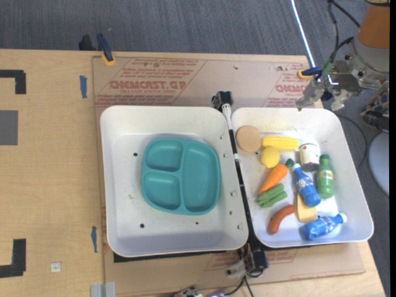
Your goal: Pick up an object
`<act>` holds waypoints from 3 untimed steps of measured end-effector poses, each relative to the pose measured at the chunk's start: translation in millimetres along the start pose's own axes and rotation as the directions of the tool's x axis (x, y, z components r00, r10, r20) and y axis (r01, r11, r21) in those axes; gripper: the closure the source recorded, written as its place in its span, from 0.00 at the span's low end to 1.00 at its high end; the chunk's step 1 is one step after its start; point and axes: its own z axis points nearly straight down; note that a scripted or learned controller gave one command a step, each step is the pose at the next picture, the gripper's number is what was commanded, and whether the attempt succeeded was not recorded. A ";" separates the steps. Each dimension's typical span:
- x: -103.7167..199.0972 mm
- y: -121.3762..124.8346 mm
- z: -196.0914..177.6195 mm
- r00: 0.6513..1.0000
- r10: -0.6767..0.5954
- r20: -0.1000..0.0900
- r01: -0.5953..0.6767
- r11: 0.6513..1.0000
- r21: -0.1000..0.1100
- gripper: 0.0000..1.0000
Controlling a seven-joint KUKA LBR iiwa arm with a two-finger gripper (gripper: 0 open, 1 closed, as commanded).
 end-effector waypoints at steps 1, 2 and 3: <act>28.3 -18.8 106.7 1.000 0.005 -0.001 -0.005 1.000 0.001 0.00; 27.4 -50.7 177.7 0.962 -0.272 0.000 0.272 0.962 -0.002 0.00; 42.5 -99.9 177.3 0.984 -0.177 0.001 0.177 0.984 -0.004 0.00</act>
